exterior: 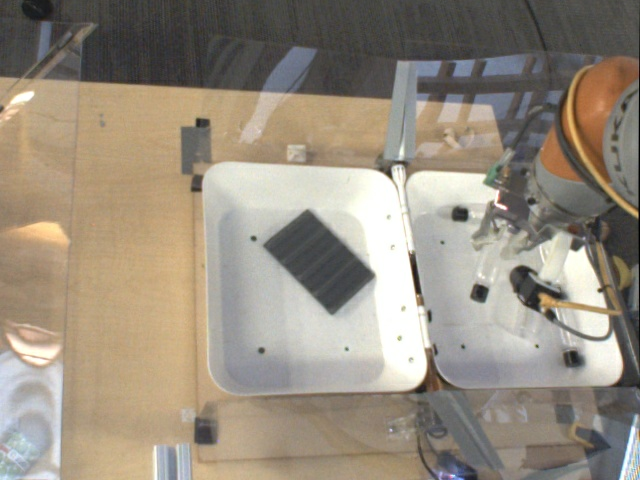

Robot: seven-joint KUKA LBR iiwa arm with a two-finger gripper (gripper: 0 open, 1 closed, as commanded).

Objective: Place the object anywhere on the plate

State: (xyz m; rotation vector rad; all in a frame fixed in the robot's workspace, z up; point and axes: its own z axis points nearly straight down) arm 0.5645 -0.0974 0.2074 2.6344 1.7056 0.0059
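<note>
My pincer [526, 324] hangs over the right bin [452, 363]. Its two clear fingers [484, 266] are apart, their dark tips spread wide above the white floor. Between them sits a black lump [524, 280] with a yellow cable [578, 309] running off to the right. I cannot tell whether it is part of my own wrist gear or something lying in the bin, and I see nothing pinched between the tips. Above that, my grey wrist and orange band [598, 108] come in from the right edge.

A small black piece [459, 212] rests on the right bin's floor near the far left corner, apart from my fingers. It may be the object, though it is too small to make out.

Across the divide, the left bin [225, 368] holds the plate [319, 261], a dark grey ribbed rectangle lying flat and turned cornerwise near the bin's middle, with nothing on it. Both bins sit on a wooden bench [120, 268].
</note>
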